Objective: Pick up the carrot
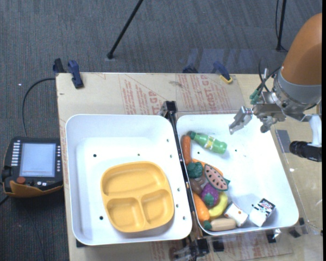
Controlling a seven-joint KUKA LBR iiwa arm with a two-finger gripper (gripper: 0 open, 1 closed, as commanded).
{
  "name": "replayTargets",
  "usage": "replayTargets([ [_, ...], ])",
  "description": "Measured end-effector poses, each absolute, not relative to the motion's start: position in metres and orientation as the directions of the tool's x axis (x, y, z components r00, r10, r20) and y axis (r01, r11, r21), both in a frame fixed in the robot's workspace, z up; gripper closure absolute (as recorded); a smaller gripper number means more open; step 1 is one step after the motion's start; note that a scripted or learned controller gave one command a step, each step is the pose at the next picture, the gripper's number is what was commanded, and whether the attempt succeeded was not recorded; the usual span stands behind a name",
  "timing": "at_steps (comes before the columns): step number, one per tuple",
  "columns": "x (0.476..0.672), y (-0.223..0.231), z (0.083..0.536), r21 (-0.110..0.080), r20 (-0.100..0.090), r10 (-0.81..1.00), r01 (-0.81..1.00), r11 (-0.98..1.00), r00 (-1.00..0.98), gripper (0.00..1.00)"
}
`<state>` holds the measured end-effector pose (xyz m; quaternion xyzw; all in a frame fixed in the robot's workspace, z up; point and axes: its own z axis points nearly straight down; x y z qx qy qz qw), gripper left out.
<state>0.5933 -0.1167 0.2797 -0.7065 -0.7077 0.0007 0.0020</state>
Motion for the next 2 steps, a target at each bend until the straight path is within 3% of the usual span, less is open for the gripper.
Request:
replayTargets([
  [1, 0.571, -0.066, 0.299, -0.007, 0.002, 0.982, 0.982, -0.188, 0.188, 0.00],
  [2, 0.532, -0.020, 0.274, -0.010, 0.000, 0.992, 0.992, -0.129, 0.129, 0.00],
])
